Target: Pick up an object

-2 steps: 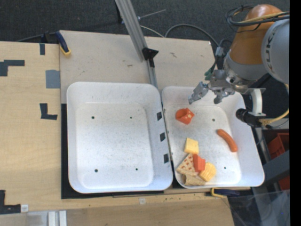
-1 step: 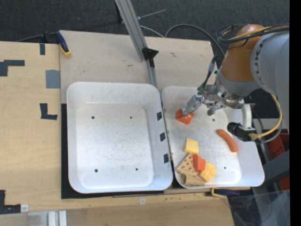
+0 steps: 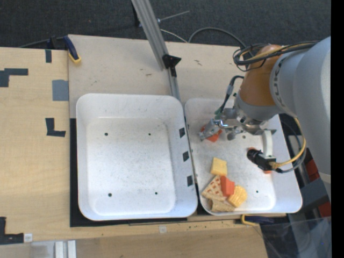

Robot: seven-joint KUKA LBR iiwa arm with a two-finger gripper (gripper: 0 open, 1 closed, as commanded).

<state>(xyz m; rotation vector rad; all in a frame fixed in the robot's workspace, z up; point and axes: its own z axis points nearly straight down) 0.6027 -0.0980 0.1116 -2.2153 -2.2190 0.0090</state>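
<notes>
Jaws of the gripper (image 3: 211, 131) sit low in the right bin (image 3: 287, 198), with a small orange-red piece (image 3: 213, 137) at the fingertips; whether it is clamped between them cannot be told at this angle. Just below the jaws lies a yellow block (image 3: 219, 166). Further below, near the bin's front edge, a cluster rests together: a tan waffle-patterned piece (image 3: 214, 190), a red-orange block (image 3: 227, 186) and a yellow piece (image 3: 238, 195), touching one another. Left of the jaws stands the left bin (image 3: 88, 144).
</notes>
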